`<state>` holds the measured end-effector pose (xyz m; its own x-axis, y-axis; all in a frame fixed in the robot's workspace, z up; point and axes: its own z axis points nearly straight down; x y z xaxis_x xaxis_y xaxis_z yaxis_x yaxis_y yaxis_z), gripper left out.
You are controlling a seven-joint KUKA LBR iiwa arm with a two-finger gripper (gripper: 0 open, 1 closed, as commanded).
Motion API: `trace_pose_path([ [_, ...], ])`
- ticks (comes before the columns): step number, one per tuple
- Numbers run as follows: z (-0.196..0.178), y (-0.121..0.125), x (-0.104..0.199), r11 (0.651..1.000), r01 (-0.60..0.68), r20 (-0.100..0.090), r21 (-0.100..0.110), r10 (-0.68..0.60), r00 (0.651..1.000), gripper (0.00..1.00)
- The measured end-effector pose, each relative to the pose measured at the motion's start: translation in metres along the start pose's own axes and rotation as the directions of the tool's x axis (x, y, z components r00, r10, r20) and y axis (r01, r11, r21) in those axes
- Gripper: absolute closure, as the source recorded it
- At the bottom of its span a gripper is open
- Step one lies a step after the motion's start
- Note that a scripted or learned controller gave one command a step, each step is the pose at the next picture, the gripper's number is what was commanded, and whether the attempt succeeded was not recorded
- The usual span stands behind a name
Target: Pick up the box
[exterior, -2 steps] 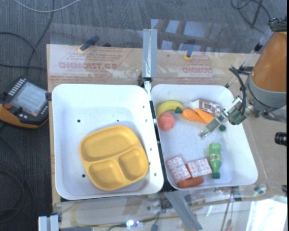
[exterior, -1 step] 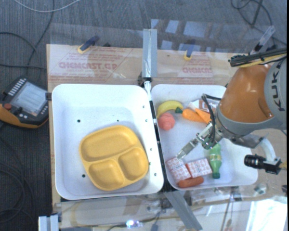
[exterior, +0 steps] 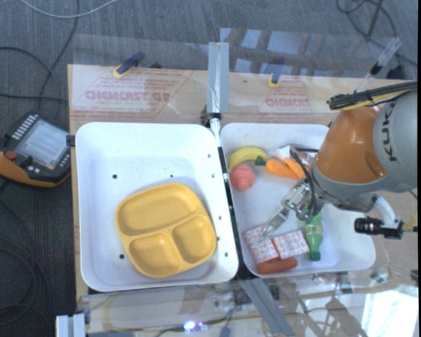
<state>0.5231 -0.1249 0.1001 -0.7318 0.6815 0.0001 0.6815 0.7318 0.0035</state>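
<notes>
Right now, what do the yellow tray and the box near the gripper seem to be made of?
The yellow tray looks like moulded plastic: one even colour, rounded compartments, a soft sheen. The box, lying beside the gripper, seems printed cardboard, matte, with a red and white pattern and flat faces; this view leaves it partly open.

Robotics lab: teach pendant, floor cables, bench.

Bright, even light; bottom-right corner seemingly overexposed.
</notes>
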Motion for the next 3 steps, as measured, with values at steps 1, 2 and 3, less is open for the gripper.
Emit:
trace_pose_path([
  [1,-0.066,0.011,-0.008,1.0,-0.006,-0.002,0.002,0.006,1.0,0.0],
  [2,0.001,-0.015,0.025,0.999,0.045,0.012,-0.005,-0.045,0.999,0.0],
  [3,-0.009,-0.013,0.026,0.999,0.046,0.011,-0.01,-0.046,0.999,1.0],
])
